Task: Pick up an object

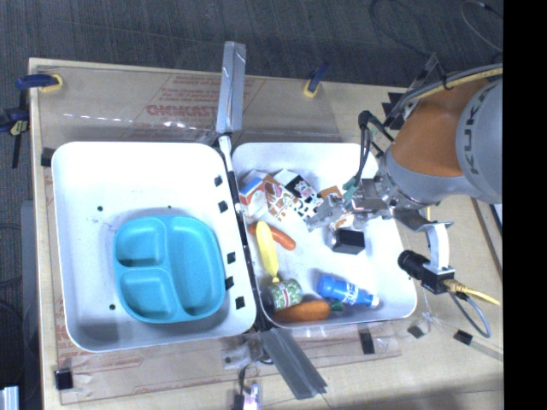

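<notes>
From the single overhead camera, the grey arm with the orange band (436,139) is reaching in from the right and is hanging over the right bin (376,156). The gripper (342,207) is sitting low over the upper middle of this bin, among shiny metal parts and cables, so its outline is hard to separate from them. I cannot tell how the gripper is set, because the wrist is hiding it.

Just below the gripper a small black block (348,240) is lying on the white floor, close to it but apart as far as I can see. To the left of the gripper a small dice-like cube (305,196) and a printed carton (267,193) are lying together; their details are too small to read. Further left and lower, a yellow banana (267,250) is lying beside an orange-red piece (283,241). Well below the gripper, a blue bottle with white cap (344,292), an orange carrot (301,311) and a dark green can (285,294) are resting near the front wall.

Far to the left, in the left bin (77,178), a blue divided tray (169,267) is lying flat.
</notes>
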`<state>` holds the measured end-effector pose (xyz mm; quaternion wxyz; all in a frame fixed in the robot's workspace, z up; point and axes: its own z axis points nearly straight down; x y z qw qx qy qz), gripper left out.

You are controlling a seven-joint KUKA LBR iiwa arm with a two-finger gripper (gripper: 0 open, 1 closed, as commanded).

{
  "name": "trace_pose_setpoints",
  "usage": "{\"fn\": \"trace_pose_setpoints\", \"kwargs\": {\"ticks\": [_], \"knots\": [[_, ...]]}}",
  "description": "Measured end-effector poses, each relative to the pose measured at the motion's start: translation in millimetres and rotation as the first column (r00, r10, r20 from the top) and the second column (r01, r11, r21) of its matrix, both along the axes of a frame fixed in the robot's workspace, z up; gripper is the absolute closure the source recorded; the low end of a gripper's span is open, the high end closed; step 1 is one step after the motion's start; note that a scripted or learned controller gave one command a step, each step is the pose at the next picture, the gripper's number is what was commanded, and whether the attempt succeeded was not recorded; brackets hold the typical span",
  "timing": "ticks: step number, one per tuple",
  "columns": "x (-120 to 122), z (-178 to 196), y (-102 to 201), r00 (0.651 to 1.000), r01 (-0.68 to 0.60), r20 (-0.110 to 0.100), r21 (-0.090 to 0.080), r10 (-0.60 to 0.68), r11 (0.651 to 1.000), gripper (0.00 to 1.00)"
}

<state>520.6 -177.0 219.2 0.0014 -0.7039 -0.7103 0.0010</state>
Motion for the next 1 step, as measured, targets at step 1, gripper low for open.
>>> {"fn": "trace_pose_setpoints", "kwargs": {"ticks": [1], "knots": [[-43.4,26.7,59.4,0.997,0.075,0.000,-0.001,-0.075,0.997,0.00]]}}
